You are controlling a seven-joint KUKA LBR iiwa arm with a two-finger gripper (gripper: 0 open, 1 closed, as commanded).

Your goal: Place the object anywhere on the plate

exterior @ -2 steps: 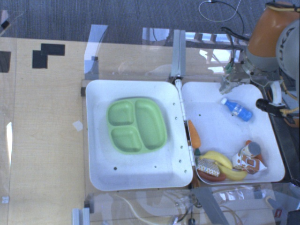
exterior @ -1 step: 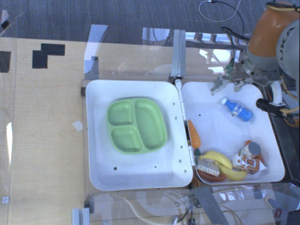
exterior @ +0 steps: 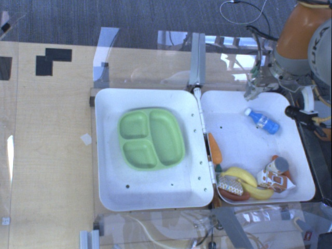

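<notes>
Objects counted: one green plate [exterior: 152, 138], one blue bottle [exterior: 262, 121], one banana [exterior: 249, 181], one carrot [exterior: 215, 149]; claw [exterior: 255, 88] state unclear.

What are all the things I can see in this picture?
bins: two, white, side by side on the bench.
plate: one, green, three compartments, in the left bin.
bottle: one, blue with white cap, upper part of the right bin.
carrot: one, orange, at the right bin's left wall.
banana: one, yellow, lower right bin.
carton: one, white and orange, beside the banana.
cable: one, white, on the floor behind.
arm: one, grey and orange, top right.
tool: one, above the right bin's far edge.
</notes>
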